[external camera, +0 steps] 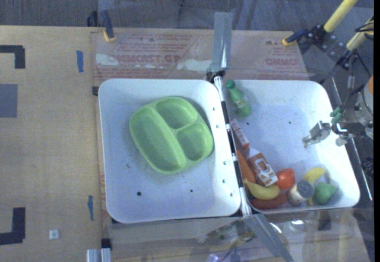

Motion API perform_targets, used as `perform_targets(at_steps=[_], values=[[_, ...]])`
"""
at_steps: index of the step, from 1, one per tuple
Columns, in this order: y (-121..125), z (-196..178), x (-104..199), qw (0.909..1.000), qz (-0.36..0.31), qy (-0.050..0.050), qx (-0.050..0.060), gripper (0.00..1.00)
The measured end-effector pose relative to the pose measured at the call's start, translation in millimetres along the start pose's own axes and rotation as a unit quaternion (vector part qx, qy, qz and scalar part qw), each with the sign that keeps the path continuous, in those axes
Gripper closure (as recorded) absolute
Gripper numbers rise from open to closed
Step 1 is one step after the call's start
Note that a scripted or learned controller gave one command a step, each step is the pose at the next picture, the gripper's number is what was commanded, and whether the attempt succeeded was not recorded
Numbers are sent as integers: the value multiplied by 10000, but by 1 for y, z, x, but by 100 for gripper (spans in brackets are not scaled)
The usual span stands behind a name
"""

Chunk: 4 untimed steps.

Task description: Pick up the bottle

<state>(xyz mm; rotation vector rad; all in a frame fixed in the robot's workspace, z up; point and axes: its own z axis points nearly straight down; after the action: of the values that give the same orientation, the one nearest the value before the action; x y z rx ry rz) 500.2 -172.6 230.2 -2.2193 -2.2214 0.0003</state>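
Note:
The bottle is small and green with a green cap. It lies in the right bin, in its far left corner against the wall between the two bins. My gripper hangs over the right side of that bin, well to the right of the bottle and a little nearer the front. It is open and there is nothing between its fingers.
A red and white carton lies along the dividing wall below the bottle. Toy foods crowd the right bin's front: a banana, a tomato, a pear. A green divided plate sits in the left bin.

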Motion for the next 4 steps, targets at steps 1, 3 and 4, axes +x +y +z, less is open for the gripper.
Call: perform_targets(at_steps=[1, 3, 4], values=[[-21, 119, -46, 9983, 588, 44, 31, 0], [-19, 141, -33, 9869, -1611, -27, -33, 0], [-16, 130, -35, 9870, -1601, -73, -86, 100]])
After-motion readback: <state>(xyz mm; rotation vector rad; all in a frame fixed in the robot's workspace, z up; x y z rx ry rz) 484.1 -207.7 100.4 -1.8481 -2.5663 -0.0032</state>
